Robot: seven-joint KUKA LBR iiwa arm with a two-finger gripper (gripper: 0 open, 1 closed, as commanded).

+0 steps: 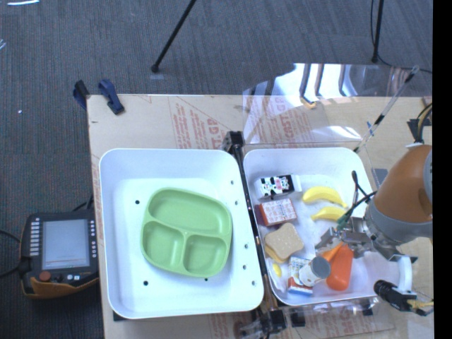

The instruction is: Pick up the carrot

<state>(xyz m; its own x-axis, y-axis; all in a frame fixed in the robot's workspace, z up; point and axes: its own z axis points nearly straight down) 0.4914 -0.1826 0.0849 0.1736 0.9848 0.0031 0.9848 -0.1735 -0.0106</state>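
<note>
The carrot (340,268) is an orange, stubby piece that lies near the front right corner of the right bin (311,155). My gripper (343,237) hangs just above the carrot's upper end, reaching in from the right below the arm's orange band (408,182). Its dark metal parts overlap the top of the carrot, and I cannot make out whether anything sits between them. A grey can (321,267) lies right against the carrot's left side.
The right bin also holds two bananas (323,194), a black-and-white box (275,185), a reddish box (275,211), a bread slice (284,240) and a white carton (300,279). A green divided plate (187,230) rests in the left bin (113,189).
</note>
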